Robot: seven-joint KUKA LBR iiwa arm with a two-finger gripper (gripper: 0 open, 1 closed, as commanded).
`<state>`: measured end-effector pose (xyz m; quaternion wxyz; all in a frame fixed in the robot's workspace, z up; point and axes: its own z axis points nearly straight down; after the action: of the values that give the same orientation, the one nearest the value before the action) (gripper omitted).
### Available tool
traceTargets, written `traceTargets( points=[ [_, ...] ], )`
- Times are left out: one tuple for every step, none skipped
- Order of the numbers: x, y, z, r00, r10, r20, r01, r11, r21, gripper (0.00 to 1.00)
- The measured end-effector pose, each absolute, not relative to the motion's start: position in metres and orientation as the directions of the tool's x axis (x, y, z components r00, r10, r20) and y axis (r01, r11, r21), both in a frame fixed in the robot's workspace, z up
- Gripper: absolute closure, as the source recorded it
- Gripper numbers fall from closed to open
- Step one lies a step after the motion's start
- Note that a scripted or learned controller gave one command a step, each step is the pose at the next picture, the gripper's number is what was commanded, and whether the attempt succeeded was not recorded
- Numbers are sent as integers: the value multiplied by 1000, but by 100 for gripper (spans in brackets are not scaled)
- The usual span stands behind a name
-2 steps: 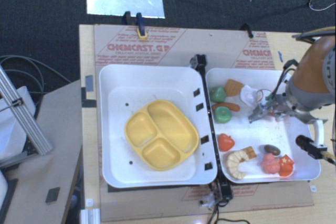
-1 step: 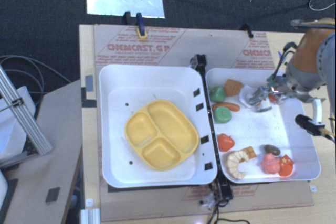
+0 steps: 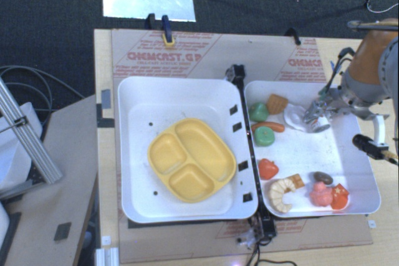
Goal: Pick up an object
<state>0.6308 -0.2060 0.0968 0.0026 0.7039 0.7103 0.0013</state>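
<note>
The right bin (image 3: 358, 162) holds several toy foods. At its far end, a white dish-like piece (image 3: 294, 116) lies directly under my gripper (image 3: 315, 119), which hangs low over that piece's right edge. Beside it are an orange-brown chunk (image 3: 277, 103), a green piece (image 3: 259, 112), an orange-red carrot (image 3: 270, 128) and a green round piece (image 3: 265, 137). A red pepper (image 3: 268, 168) sits mid-bin on the left. At the near end lie a shrimp (image 3: 282, 194), a cracker (image 3: 297, 181), a brown piece (image 3: 322, 178), a pink piece (image 3: 321, 195) and a red piece (image 3: 340, 196).
The left bin (image 3: 140, 106) holds a yellow divided plate (image 3: 191, 160). A black hinge strip (image 3: 244, 134) runs between the bins. The arm (image 3: 374, 65) comes in over the right bin's far right corner. The right bin's middle is bare white floor.
</note>
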Motion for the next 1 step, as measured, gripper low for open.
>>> traceTargets(
  points=[
    [632,-104,87,-11,1000,-2,1000,11,6,100]
  ],
)
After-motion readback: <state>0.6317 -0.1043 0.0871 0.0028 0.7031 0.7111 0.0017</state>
